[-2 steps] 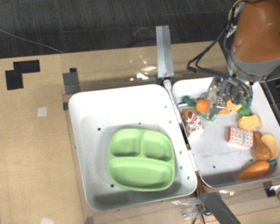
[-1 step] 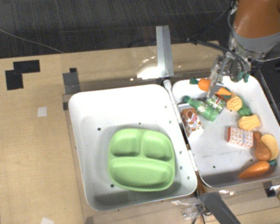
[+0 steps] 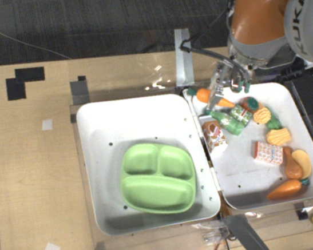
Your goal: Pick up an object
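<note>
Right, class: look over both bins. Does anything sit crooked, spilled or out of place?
Mostly no. The green divided plate lies flat but turned askew in the left bin. In the right bin, the toy foods are heaped loosely, and a small brown carton leans against the dividing wall.

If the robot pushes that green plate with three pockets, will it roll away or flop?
The green plate looks moulded and keeps its shape, so probably stiff, not floppy. It lies low and wide on the left bin floor, so it should slide, not roll or tip. Its smooth surface may be slippery for the hand.
</note>
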`<state>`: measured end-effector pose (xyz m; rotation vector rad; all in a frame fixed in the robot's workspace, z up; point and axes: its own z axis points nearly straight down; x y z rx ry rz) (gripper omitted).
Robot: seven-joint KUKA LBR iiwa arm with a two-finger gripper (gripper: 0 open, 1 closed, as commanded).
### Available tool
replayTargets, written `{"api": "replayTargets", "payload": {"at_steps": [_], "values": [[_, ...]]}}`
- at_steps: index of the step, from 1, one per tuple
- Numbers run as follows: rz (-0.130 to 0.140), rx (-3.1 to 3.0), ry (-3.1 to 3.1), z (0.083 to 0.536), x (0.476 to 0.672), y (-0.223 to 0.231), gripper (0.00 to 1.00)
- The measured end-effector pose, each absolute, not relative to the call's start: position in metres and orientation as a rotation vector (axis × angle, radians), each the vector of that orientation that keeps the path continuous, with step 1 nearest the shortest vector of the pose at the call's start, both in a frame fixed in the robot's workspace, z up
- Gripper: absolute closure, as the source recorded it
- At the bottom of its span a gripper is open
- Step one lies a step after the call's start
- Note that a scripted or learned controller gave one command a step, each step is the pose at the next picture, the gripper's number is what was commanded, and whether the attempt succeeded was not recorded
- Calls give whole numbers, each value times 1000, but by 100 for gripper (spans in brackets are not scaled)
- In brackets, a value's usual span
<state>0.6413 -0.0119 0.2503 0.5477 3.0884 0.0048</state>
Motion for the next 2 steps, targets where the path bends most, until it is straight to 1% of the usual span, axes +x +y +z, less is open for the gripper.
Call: {"api": "replayTargets", "payload": {"at_steps": [1,2], "values": [[5,544,3083,262,642,-13,100],[2,510,3096,244,642,1,100]]}}
